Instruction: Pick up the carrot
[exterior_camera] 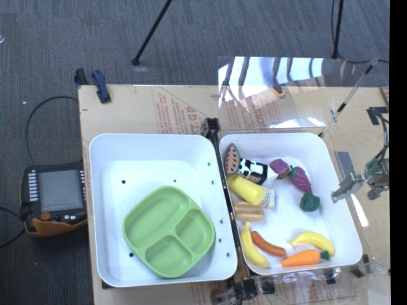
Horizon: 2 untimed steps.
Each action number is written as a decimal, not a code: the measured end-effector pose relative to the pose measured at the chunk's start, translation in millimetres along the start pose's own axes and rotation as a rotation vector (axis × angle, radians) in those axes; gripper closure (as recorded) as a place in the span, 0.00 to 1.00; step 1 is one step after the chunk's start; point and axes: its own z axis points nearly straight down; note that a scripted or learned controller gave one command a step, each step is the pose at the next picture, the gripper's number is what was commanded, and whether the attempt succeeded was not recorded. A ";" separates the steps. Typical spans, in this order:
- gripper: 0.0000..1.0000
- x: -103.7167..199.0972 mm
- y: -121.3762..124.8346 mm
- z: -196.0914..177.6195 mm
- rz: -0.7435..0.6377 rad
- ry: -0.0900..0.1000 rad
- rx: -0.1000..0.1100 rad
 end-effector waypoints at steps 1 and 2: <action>0.00 27.4 -3.8 140.8 -0.292 0.004 0.005; 0.00 103.4 -4.0 200.6 -0.219 0.005 0.006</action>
